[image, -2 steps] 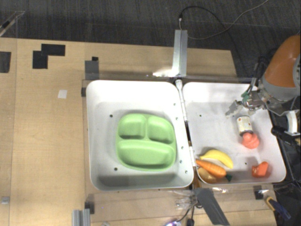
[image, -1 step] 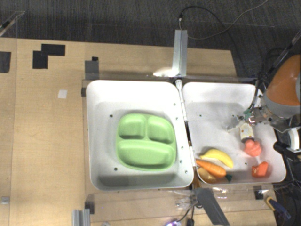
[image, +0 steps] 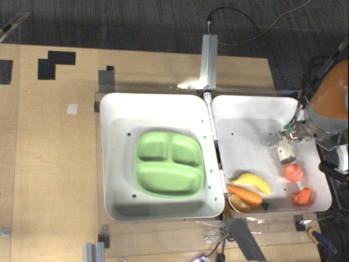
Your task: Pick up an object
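Note:
My gripper [image: 283,148] hangs low over the right part of the right bin [image: 245,113], below the orange band of the arm [image: 332,97]. Just beneath it lies a pink-red round fruit [image: 293,172], close to the gripper but apart from it. A red-orange piece [image: 301,196] sits at the bin's front right corner. A yellow banana [image: 253,182], an orange carrot [image: 244,192] and a brown lump [image: 239,202] are bunched at the bin's front left. I see nothing held in the gripper.
The left bin [image: 117,146] holds a green divided plate [image: 169,162]. A metal post [image: 209,61] stands behind the seam between the bins. Bare white floor lies in the right bin's back left part.

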Robot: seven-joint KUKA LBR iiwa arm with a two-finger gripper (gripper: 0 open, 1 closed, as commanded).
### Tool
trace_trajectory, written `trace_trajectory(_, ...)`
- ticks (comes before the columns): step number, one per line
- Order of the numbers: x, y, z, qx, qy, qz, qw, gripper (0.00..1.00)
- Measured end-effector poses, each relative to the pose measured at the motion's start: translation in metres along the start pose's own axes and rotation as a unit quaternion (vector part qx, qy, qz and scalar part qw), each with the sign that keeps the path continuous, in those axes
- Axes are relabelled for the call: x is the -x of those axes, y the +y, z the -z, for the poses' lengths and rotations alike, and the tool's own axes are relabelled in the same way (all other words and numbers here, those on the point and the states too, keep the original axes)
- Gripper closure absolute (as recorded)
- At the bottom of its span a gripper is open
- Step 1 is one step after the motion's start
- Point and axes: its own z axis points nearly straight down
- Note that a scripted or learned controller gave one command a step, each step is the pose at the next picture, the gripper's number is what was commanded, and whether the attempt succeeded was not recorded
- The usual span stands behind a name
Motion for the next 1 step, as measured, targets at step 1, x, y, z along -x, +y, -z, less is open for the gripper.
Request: trace_trajectory(1, -0.0720, 0.0228, 0.1136, -0.006, 0.002, -0.058, 0.9983, 1.00)
